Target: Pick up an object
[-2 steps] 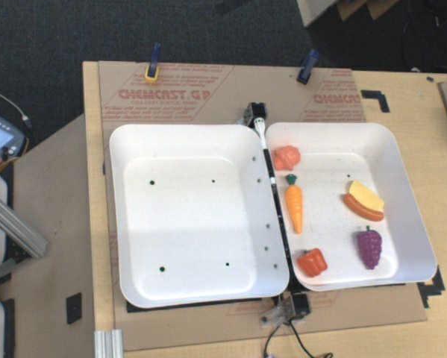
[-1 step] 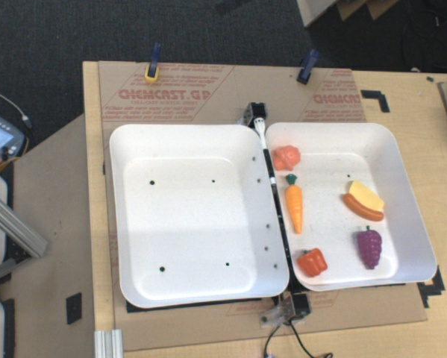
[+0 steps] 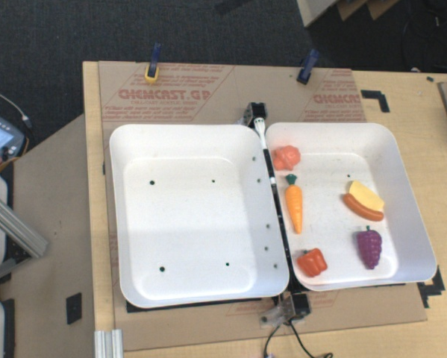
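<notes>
The right bin (image 3: 402, 200) holds several toy foods. A pink-red lumpy piece (image 3: 286, 157) lies at its far left corner. An orange carrot (image 3: 294, 206) with a green top lies along the left wall. A red pepper (image 3: 312, 262) sits near the front left. A yellow and orange wedge (image 3: 365, 201) rests toward the right, and a purple bunch of grapes (image 3: 369, 247) lies in front of it.
The left bin (image 3: 133, 200) stands beside the right one, their rims touching. Both rest on a cardboard sheet (image 3: 208, 88) held by a yellow-blue clamp (image 3: 153, 66) and a blue clamp (image 3: 307, 66) at the back. Cables (image 3: 286, 327) trail off the front edge.
</notes>
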### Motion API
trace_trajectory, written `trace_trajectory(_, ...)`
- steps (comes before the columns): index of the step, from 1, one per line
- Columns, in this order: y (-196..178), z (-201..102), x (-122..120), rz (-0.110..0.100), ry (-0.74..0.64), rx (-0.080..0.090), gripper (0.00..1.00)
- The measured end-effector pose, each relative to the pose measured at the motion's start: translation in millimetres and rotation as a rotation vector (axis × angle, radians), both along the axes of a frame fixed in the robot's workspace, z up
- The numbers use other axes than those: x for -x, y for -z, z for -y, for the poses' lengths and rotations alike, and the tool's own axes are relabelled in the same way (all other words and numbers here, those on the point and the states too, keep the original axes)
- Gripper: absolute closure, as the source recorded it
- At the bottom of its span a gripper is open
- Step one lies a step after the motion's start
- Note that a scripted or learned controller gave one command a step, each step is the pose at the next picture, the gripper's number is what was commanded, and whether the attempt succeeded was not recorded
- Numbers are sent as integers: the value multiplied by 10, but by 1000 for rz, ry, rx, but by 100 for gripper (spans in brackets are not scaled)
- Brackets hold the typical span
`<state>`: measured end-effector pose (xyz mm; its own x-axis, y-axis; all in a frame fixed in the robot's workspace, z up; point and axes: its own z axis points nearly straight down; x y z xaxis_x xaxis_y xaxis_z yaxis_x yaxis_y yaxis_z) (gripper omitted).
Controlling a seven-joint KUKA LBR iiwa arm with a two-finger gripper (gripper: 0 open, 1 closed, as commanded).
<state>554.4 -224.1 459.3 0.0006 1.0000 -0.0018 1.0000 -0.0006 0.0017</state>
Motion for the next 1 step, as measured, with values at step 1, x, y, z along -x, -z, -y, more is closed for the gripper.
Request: trace_trajectory(1,0,0,0,0,0,0,0)
